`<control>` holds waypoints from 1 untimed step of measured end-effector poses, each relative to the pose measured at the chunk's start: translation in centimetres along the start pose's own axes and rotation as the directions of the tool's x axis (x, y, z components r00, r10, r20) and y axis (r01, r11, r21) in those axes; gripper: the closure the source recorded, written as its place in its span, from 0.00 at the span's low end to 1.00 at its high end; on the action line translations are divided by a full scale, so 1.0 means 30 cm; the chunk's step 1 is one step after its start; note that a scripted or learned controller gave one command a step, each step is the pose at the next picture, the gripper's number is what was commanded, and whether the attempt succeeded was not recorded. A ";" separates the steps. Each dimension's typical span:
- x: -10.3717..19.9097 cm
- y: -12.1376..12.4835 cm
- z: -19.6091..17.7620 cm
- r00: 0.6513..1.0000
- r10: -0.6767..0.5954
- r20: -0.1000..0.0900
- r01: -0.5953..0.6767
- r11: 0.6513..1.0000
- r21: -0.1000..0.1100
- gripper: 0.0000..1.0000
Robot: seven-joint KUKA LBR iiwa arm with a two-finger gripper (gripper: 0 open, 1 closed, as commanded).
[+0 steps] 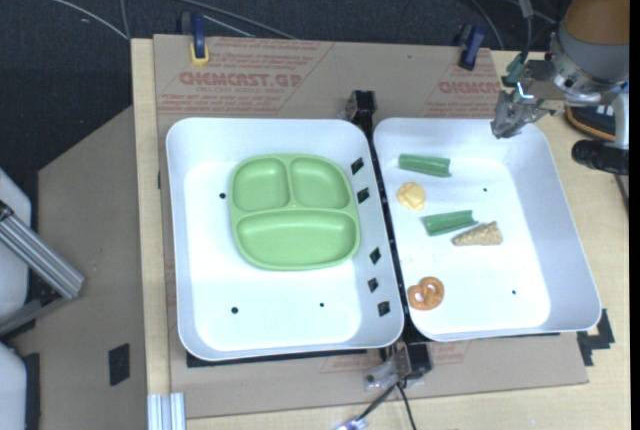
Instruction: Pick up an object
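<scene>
Nearest the camera in the right bin point(560, 248) lies a pretzel point(426, 294), then a tan wedge of bread point(478, 235) just beside a green bean piece point(447, 222), a small yellow lump point(410, 195), and a second green piece point(424, 164) farther back. All five rest on the bin floor, untouched. The left bin point(200, 218) carries a green divided plate point(294, 212). Farther off, the claw point(508, 121) hangs over the right bin's back corner, well apart from every item; I cannot tell whether it is spread or pressed together. By my reading the pick is not yet begun: choosing, descending and gripping all remain. The surface point(300, 63) is brown board clamped at the back, with cables on dark floor beyond.
</scene>
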State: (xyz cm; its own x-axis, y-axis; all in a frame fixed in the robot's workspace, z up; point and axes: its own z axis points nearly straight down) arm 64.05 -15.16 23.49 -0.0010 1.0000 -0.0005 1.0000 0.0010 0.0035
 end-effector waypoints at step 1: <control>0.161 -0.064 0.037 1.000 -0.003 -0.003 0.003 1.000 0.007 1.00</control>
State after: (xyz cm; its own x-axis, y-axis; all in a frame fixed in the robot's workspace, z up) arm 62.13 -10.34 22.37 -0.0038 1.0000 0.0029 1.0000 0.0038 -0.0039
